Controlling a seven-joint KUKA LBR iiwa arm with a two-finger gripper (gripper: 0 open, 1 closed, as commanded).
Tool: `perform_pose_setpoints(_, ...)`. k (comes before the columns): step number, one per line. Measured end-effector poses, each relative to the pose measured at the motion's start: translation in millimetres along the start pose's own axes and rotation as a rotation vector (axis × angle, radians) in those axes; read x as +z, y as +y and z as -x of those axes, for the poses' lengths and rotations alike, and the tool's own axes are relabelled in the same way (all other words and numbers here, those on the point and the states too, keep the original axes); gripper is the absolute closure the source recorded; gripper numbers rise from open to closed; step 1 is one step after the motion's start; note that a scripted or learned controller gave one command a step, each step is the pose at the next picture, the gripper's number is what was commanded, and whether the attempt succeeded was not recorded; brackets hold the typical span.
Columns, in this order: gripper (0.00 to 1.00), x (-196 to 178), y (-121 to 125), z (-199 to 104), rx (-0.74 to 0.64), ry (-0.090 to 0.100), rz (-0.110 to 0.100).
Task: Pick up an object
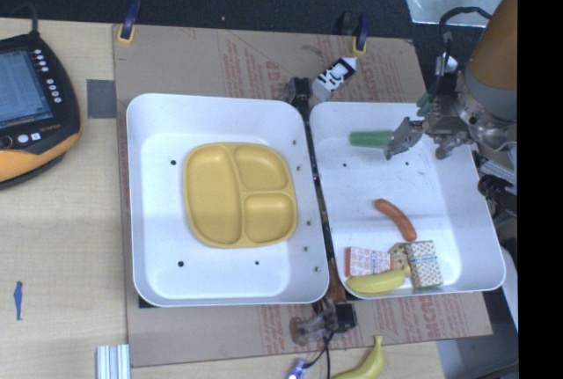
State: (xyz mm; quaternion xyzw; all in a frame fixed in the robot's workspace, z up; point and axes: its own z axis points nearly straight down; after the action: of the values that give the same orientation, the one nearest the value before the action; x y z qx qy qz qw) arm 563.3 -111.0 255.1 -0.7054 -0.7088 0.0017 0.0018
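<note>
My gripper [420,145] hangs over the far part of the right bin [457,219], its two fingers spread apart with nothing between them. A green cylinder-shaped object [369,139] lies just left of the left finger. Farther toward the front of the same bin lie a sausage [395,218], two small snack boxes [368,261] [423,263] and a banana [376,282].
The left bin [149,193] holds a yellow divided plate [240,193]. A second banana [366,360] lies on the cardboard in front of the bins. An orange-edged teach pendant [31,105] sits at far left. A black-and-white object [334,75] rests behind the bins.
</note>
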Motion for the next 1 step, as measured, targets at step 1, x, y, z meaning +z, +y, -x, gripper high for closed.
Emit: perform_pose_setpoints(1, 0.0, 103.3, -41.3, 29.1, 0.0, -0.001, -0.001)
